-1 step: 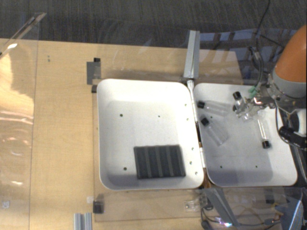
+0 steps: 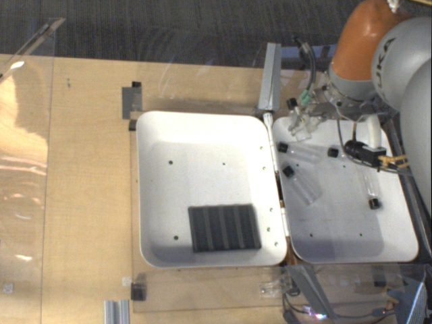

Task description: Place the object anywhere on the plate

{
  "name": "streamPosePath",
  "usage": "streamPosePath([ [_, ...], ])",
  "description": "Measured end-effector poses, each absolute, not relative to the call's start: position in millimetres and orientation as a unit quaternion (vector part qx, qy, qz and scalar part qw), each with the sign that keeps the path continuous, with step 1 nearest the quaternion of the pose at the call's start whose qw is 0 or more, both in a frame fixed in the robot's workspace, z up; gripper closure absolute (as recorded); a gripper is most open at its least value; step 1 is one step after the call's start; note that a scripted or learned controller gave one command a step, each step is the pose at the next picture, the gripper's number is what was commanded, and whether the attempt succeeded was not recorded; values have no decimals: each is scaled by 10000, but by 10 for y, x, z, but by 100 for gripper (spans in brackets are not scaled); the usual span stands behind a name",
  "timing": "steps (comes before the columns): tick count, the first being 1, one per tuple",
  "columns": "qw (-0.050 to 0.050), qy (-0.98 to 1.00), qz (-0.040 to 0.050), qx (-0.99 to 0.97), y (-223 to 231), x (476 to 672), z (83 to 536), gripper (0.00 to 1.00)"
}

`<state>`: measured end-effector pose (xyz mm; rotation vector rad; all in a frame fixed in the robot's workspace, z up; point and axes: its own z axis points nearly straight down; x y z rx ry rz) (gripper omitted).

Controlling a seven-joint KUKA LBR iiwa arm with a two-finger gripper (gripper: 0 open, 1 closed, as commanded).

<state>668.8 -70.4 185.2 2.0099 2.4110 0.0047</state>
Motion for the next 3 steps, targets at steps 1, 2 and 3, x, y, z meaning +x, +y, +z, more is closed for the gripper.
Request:
streamPosePath([
  [1,37,9312,19,3644,-421,6705,1864,100],
  [2,38,9896,19,1438,398,6540,1862,100],
  [3,31,9960,21,890,1274,6007,1430,100],
])
